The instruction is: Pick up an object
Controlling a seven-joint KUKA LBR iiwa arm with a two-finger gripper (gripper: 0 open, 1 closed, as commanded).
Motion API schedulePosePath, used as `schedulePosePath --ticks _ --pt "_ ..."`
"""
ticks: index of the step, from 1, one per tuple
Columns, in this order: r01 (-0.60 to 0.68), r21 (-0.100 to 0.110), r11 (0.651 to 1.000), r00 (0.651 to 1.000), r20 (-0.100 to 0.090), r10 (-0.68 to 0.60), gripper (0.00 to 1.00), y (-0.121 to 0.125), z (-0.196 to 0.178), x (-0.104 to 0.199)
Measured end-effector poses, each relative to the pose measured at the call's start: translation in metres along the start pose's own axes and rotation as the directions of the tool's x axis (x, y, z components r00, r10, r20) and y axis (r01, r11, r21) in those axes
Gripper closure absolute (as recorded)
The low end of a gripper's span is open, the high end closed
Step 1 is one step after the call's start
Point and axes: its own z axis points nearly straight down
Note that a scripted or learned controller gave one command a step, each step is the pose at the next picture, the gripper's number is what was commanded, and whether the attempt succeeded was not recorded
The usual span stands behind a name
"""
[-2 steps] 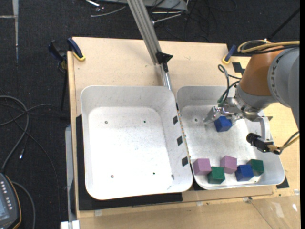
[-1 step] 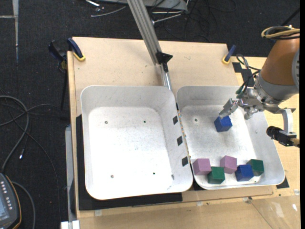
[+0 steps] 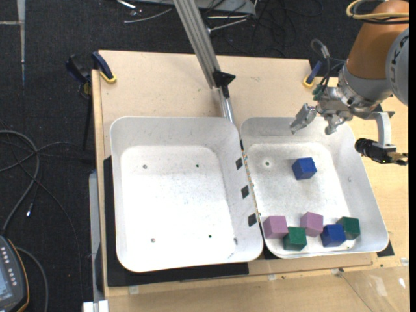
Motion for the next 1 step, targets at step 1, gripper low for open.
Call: schedulePosePath --ticks 1 --pt "-0.008 0.018 1.0 1.0 -0.003 0.008 0.0 -0.0305 0.1016 -0.0141"
